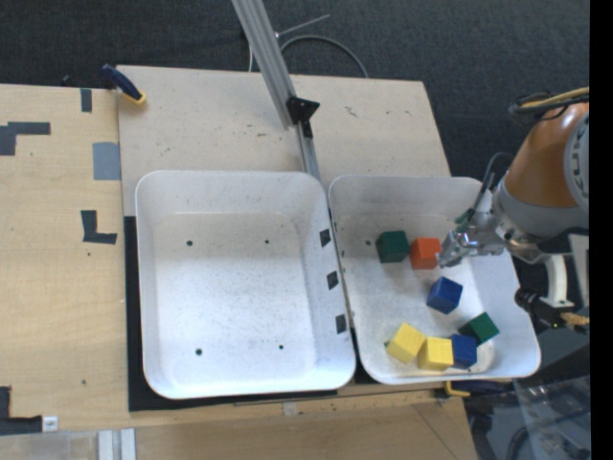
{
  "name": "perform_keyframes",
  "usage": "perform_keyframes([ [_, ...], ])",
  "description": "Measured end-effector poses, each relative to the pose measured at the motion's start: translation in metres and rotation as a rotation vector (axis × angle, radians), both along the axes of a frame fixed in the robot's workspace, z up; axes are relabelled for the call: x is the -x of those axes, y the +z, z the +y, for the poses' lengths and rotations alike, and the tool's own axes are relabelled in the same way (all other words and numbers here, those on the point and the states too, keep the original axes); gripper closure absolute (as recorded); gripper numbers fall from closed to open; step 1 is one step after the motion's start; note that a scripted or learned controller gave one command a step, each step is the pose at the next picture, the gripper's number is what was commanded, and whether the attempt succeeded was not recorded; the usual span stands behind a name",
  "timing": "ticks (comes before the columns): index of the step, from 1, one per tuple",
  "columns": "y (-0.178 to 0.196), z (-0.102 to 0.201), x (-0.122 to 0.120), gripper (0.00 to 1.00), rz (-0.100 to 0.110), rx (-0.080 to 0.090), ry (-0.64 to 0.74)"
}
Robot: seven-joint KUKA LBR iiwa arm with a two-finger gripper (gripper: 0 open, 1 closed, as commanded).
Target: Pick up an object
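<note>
Slanting down from the top centre of the frame, a grey metal pole (273, 51), closest to the lens, ends at a black clamp (303, 109) above the gap between the bins. Below it the pale bench (57, 257) spreads over the left and centre, marked with grey tape patches (106, 160) at the left. On it sit the left bin (153, 199), a broad white tray with speckled floor, and the right bin (517, 286), touching it side by side.

From the right edge the arm (546, 185) reaches in, its orange band cut off by the frame, hiding part of the right bin's far rim. Its pincer (462, 245) hangs over the right bin's upper right part, just beside the orange cube (425, 252); whether the fingers are apart or together cannot be told, and nothing is seen between them.

Just left of the orange cube, touching or nearly so, lies a dark green cube (391, 246). Lower sits a blue cube (444, 294), and near the bottom rim a green cube (482, 329), a second blue cube (465, 350) and two yellow cubes (406, 342) (438, 353) crowd together, partly overlapping.

At the upper left of the frame a small blue-and-yellow clip (124, 83) lies on the bench edge. No writing is legible.
</note>
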State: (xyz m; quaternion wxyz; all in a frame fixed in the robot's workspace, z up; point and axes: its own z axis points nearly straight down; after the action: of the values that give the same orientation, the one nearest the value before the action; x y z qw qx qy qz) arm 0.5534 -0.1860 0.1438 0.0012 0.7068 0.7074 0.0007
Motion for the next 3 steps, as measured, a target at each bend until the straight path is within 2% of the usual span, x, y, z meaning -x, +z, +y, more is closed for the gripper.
perform_keyframes([
  [1, 0.063, 0.000, 0.001, 1.00, -0.002, 0.001, 0.001],
  [2, 0.076, 0.000, 0.000, 1.00, 0.002, 0.000, 0.000],
  [3, 0.083, 0.045, 0.004, 1.00, 0.003, -0.002, 0.004],
])
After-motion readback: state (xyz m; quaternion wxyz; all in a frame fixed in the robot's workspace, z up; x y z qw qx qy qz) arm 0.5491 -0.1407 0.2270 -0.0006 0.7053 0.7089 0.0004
